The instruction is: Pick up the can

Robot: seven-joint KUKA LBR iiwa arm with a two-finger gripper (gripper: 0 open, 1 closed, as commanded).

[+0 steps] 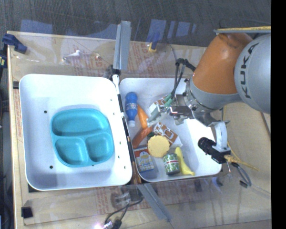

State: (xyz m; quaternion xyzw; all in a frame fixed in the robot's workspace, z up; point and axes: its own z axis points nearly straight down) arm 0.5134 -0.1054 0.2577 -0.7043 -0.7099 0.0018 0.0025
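Note:
The can (171, 164) is small and green with a dark top. It stands near the front edge of the right bin (200, 136), between a yellow round lid-like object (158, 146) and a yellow banana (184, 162). My gripper (165, 110) hangs over the middle of the right bin, above a brown patterned packet (165, 131). It sits well behind the can and apart from it. Nothing shows as held by the gripper.
A blue bottle (131, 107) and an orange carrot (142, 119) lie along the right bin's left wall, with a small red and blue carton (144, 160) in front. The left bin (33, 99) holds a teal divided tray (82, 136).

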